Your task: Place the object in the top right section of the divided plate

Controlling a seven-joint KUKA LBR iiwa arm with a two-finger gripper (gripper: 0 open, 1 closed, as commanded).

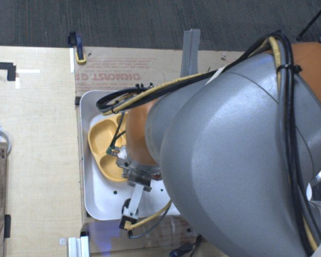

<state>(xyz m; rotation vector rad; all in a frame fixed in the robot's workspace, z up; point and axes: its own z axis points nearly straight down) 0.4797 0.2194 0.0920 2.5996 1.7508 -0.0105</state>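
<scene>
Wood bench (pixel 37 159), white bin (pixel 96 203) centre-left; I see the yellow divided plate (pixel 102 138) in it, gripper (pixel 129 169) over its right edge, arm (pixel 230 143) blocks grip state, can't tell

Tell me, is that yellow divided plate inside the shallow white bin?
Inside: the yellow divided plate lies within the walls of the white bin, its right part hidden by the grey arm.
</scene>
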